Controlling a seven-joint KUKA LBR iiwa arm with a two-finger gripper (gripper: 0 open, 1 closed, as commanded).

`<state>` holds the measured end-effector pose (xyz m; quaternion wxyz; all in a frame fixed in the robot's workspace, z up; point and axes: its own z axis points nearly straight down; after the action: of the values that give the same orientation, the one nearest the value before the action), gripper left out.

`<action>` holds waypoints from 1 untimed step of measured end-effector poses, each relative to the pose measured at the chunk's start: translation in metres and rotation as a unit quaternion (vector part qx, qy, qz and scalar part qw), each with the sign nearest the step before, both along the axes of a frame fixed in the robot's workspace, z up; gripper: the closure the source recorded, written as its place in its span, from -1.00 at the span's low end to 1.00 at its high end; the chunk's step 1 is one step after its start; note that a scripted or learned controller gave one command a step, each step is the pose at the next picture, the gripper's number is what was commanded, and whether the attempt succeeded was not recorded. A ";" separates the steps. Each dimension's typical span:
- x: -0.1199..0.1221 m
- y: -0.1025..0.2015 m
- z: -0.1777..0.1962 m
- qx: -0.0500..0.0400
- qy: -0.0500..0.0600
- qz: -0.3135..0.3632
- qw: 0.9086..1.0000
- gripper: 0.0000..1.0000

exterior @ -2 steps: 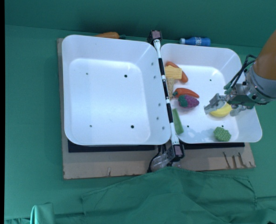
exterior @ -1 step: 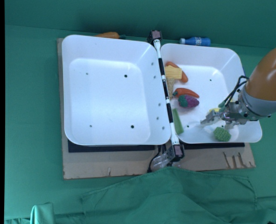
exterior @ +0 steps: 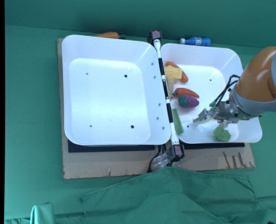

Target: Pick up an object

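The right bin (exterior: 240,64) holds several toy foods. A yellow corn piece (exterior: 172,72) lies on an orange pepper (exterior: 183,76) at its far left. Below them sit a red chili (exterior: 186,92) and a purple and green piece (exterior: 188,101). A long green stick (exterior: 177,121) lies along the bin's left wall. A knobbly green lump (exterior: 222,134) rests near the front right corner. My gripper (exterior: 202,118) hangs over the bin floor, pointing left, just up and left of the green lump and right of the stick. Nothing shows in it.
The left bin (exterior: 72,50) sits beside the right one, with a black and white divider bar (exterior: 165,90) between them. An orange carrot (exterior: 107,35) and a blue bottle (exterior: 195,41) lie on the bench behind the bins. Rumpled green cloth (exterior: 175,195) covers the front.
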<state>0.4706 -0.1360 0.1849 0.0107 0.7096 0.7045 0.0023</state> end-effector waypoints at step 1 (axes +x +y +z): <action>0.000 -0.001 0.000 0.001 0.000 0.000 1.000 -1.00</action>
<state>0.4707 -0.1374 0.1850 0.0097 0.7093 0.7048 0.0034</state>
